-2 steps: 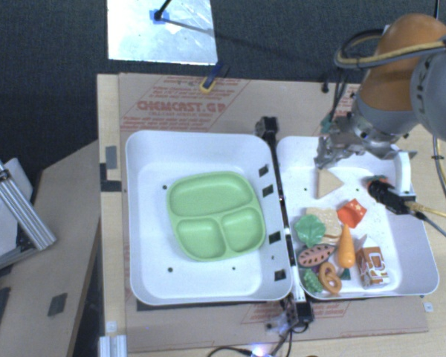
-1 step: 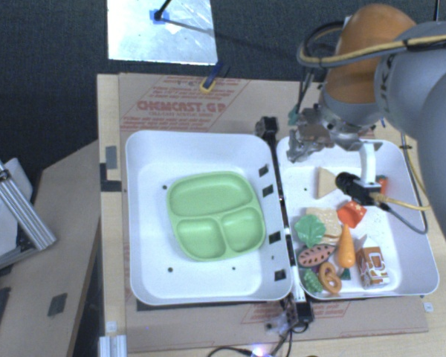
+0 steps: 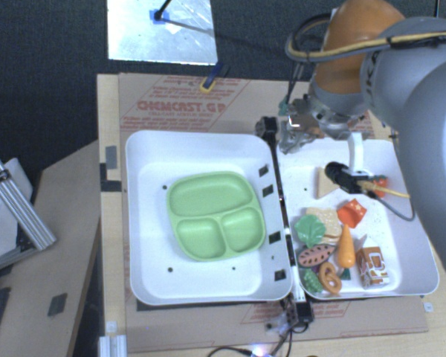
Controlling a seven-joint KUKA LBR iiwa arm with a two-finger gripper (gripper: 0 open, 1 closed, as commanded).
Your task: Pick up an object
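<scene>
My gripper [image 3: 292, 134] hangs over the far left corner of the right bin [image 3: 412, 274], close to the wall between the two bins. Nothing shows between its fingers. Toy foods lie in the near half of this bin, well in front of the gripper: a red piece [image 3: 351, 213], a tan cracker [image 3: 325, 219], a green leafy piece [image 3: 309, 230], an orange carrot [image 3: 346, 248], a brown sausage [image 3: 316, 256], a pretzel [image 3: 329, 277] and a small brown carton [image 3: 373, 266]. A pale tan slice [image 3: 326, 188] lies partly hidden further back.
The left bin [image 3: 145, 192] holds a green divided plate [image 3: 215, 214]. The grey arm with its orange band [image 3: 357, 21] covers the right bin's far right side. A shiny foil sheet [image 3: 162, 21] lies beyond the bench.
</scene>
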